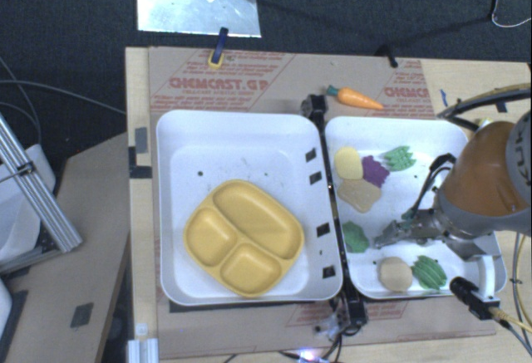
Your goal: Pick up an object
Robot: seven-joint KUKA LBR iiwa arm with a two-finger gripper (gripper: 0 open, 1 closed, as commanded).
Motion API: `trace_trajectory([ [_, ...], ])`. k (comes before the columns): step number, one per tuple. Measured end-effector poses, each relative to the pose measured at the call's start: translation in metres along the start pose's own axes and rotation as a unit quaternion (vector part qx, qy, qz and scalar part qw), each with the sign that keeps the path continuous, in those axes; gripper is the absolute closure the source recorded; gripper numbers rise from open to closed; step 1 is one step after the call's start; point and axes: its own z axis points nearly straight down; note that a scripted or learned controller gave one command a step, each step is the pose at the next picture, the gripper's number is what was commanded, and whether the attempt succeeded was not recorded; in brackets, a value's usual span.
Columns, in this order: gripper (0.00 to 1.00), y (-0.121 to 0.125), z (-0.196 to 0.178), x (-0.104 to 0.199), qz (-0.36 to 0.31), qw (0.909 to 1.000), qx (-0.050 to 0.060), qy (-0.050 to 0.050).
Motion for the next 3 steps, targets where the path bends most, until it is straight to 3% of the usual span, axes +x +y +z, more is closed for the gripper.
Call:
trace_trajectory([
  [1, 1.00, 0.002, -0.012, 0.000, -0.001, 1.0000, -0.002, 0.000],
  [3, 1.00, -0.001, -0.002, 0.017, -0.002, 1.0000, -0.001, 0.000],
])
